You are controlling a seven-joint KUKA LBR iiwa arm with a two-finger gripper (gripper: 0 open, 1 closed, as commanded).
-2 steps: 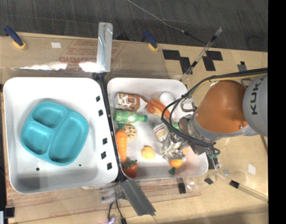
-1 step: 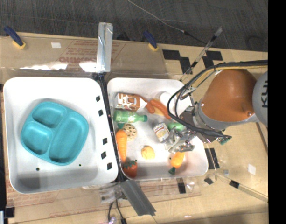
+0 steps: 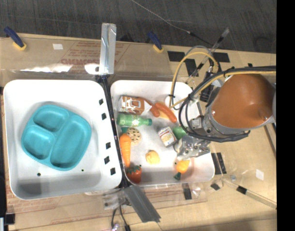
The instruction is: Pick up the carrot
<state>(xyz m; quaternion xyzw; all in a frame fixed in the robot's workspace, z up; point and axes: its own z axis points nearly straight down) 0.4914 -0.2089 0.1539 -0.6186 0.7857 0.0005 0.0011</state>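
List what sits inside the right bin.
In the right bin: a carrot, a green bottle, a tomato, a cookie and other toy foods. The gripper and arm cover the bin's right part.

Gripper [image 3: 189,150] hangs in the right bin [image 3: 154,86], seemingly apart from carrot [image 3: 125,148].

Large rounded orange band [image 3: 243,101] above the wrist, glossy, with grey housing beneath. Black cables [image 3: 198,88] and one yellow cable [image 3: 183,66] looped in arcs beside it. Metallic grey tool [image 3: 191,146] with small dark fittings.
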